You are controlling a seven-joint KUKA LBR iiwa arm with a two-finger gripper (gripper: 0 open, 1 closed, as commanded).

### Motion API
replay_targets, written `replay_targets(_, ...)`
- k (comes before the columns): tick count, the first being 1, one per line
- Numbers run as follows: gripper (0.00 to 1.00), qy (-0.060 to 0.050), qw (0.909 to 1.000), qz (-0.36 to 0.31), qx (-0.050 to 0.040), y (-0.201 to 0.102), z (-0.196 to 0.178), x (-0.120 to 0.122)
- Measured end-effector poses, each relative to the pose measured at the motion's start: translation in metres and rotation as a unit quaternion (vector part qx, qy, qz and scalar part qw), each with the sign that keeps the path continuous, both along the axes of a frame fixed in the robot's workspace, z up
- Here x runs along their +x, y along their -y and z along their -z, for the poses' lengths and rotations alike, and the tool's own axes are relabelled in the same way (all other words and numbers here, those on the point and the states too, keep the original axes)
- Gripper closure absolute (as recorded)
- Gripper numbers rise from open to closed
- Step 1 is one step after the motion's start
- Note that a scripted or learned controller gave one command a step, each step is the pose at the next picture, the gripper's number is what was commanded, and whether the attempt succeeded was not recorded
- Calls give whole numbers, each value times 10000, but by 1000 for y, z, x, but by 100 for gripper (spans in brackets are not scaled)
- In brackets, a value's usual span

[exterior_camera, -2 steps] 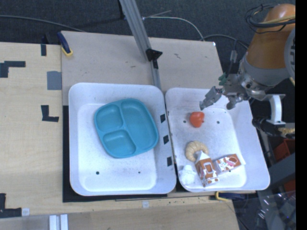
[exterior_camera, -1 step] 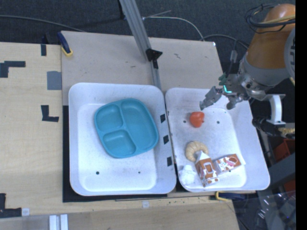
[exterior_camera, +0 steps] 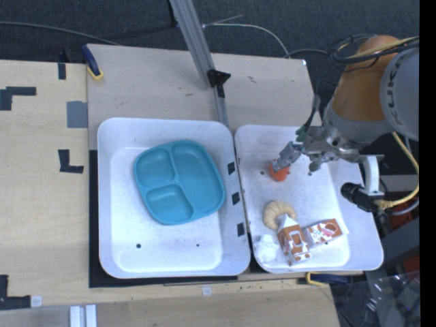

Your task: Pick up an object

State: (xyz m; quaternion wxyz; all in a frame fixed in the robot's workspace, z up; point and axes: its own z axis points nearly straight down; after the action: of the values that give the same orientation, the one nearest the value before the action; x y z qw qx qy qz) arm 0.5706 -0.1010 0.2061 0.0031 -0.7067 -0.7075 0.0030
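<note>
Arm over right bin, gripper point(exterior_camera: 298, 157) low by a small orange object point(exterior_camera: 278, 173).

Gripper sits right of frame centre, in the right bin's point(exterior_camera: 354, 251) upper part; 1 finger point(exterior_camera: 286, 157) comes down just above the orange object, touching or nearly so, but can't tell if fingers are spread or pinching. Lower in same bin: a tan pastry-like item point(exterior_camera: 276, 213), a red-and-white carton point(exterior_camera: 308, 238), a white lump point(exterior_camera: 266, 249). Left bin point(exterior_camera: 112, 182) holds a blue 3-compartment plate point(exterior_camera: 179, 181), lying flat, mid-frame.

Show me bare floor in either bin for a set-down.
Left bin: free strip along its front wall, below the blue divided plate. Right bin: bare middle between the orange object and croissant. Crowded at its front, around the carton.
</note>
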Motion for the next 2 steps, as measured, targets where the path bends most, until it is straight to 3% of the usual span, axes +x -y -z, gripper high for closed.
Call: replay_targets(2,0,8,10000,2,-3,7,110,13)
